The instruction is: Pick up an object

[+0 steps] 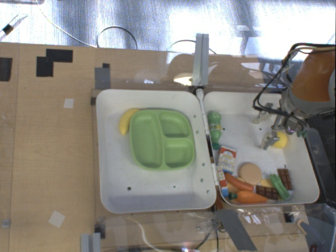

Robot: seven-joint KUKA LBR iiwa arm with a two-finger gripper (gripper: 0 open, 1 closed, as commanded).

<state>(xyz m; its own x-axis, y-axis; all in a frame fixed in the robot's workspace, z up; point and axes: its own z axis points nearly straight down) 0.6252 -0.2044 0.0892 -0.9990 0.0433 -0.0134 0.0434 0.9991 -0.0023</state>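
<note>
Bench-top, two white bins: in our right bin (310, 193) a yellow object (281, 140) lies near the far right wall, our gripper (274, 138) touching it, grip state unclear. Bare floor opens leftward; toys (252, 185) crowd the near edge.

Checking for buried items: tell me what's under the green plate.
A banana pokes out from under the green plate at its left edge. The rest of the banana, and anything else beneath, is covered by the plate.
</note>
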